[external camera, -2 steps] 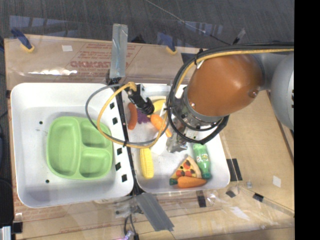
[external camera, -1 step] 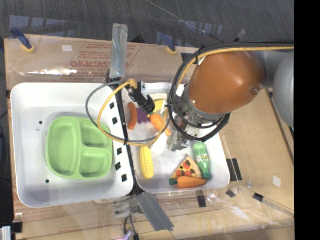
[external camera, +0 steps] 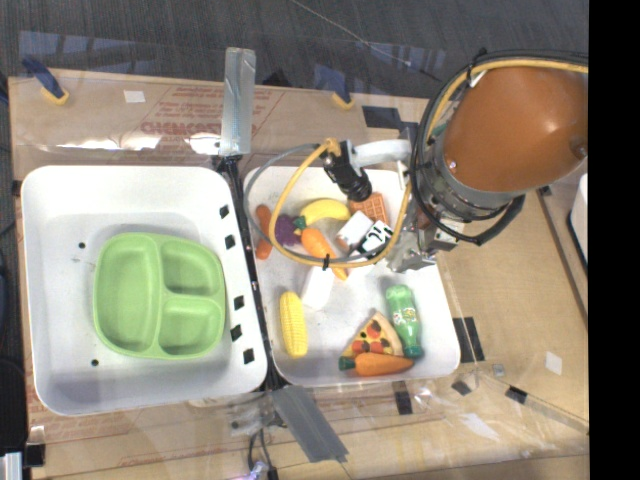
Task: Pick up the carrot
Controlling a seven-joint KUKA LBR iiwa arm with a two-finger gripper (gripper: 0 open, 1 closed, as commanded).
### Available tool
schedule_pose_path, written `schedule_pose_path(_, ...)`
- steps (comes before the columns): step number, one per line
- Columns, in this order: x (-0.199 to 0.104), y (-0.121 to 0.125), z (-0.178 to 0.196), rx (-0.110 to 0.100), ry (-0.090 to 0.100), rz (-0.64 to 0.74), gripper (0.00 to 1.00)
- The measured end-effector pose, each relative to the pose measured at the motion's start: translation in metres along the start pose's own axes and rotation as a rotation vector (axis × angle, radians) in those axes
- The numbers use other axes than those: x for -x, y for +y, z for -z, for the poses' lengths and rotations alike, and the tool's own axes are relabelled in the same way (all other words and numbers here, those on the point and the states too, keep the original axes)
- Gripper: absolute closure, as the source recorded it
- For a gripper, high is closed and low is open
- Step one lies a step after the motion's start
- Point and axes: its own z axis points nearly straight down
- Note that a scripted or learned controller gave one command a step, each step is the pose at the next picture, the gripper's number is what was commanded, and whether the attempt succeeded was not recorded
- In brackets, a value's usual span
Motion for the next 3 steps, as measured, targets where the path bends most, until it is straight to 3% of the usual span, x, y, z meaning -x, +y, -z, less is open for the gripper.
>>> schedule_pose_path(1,0.032,0.011,-0.010,-0.001,-0.005,0.008,1.00)
schedule_pose_path(2,0.014,0.049,-0.151,0.000,-0.018,-0.095,1.00)
schedule_pose_path(3,0.019,-0.022,-0.074,0.004,-0.005,-0.367,1.00)
